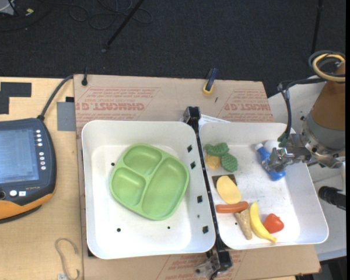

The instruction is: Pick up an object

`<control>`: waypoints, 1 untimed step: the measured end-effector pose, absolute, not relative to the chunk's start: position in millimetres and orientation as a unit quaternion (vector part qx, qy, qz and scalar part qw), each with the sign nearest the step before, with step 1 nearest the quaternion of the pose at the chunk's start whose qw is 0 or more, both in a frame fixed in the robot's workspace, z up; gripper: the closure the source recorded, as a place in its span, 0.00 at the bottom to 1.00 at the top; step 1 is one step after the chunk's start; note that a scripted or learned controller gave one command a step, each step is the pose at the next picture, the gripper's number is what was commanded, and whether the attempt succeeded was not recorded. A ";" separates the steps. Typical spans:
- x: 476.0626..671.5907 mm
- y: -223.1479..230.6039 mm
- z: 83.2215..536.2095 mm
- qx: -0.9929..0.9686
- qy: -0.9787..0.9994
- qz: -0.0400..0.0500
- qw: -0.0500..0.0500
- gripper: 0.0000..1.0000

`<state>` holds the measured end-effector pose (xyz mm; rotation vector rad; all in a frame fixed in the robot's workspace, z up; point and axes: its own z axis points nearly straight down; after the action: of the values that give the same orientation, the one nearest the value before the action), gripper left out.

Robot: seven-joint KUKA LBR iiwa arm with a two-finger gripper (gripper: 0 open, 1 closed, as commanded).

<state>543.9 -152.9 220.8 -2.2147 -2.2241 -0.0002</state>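
Observation:
The right bin [306, 229] holds several toy foods: a green leafy piece [223, 154], a yellow slice [228, 188], a red sausage [231, 207], a banana [258, 222], a red pepper [273, 222] and a tan piece [244, 224]. A blue object [270, 163] lies near the bin's right rear. My gripper [278, 157] hangs right over that blue object, at its level. Whether its fingers grip it is hidden by the angle.
The left bin [99, 220] holds a green divided plate [150, 181]. A tablet-like pendant [17, 162] lies at the far left of the bench. A yellow-blue clamp [209, 81] sits at the cardboard's back edge. Cables trail at the arm's side on the right.

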 end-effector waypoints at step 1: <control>565.9 -100.1 217.7 -0.705 -0.709 0.000 0.001 1.00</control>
<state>565.9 -100.1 217.7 -2.2143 -2.2249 0.0005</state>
